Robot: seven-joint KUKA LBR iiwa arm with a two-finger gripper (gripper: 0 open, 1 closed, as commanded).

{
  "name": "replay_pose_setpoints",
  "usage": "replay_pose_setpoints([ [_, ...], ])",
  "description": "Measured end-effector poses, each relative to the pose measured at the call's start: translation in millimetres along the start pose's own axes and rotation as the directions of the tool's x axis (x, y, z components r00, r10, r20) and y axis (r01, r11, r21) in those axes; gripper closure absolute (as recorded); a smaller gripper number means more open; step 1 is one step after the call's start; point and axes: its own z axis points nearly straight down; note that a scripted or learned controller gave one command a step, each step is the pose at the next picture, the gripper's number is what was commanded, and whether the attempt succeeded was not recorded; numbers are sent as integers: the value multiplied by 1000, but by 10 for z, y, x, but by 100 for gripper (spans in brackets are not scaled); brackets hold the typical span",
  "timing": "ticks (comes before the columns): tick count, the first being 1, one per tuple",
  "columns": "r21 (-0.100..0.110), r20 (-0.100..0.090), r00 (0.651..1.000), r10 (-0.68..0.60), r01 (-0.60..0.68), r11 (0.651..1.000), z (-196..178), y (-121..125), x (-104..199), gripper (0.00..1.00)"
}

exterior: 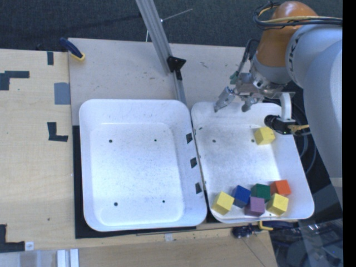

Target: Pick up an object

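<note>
The grey two-finger gripper [232, 102] hangs over the far rim of the right shallow white plastic bin [222, 149], fingers spread apart with nothing between them. A lone yellow cube [264, 136] lies nearer the camera and to its right; six coloured cubes [253, 199] cluster well apart, at the near edge.

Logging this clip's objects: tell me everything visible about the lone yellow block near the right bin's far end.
The lone yellow block is a small cube, plain matte yellow, looking like foam or painted wood. It rests on the floor of the right bin, slightly rotated, apart from the cluster of blocks at the near end. Nothing touches it; the pincer hangs above the bin's far rim, up and left of it.
</note>
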Motion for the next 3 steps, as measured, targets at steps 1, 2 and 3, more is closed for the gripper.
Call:
replay_pose_setpoints([
  [1, 3, 0, 1000, 0, 0, 1000, 592, -9, 102, 0],
  [2, 6, 1, 1000, 2, -2, 1000, 771, -22, 93, 0],
  [3, 6, 1, 1000, 1, -1, 1000, 675, -25, 101, 100],
])
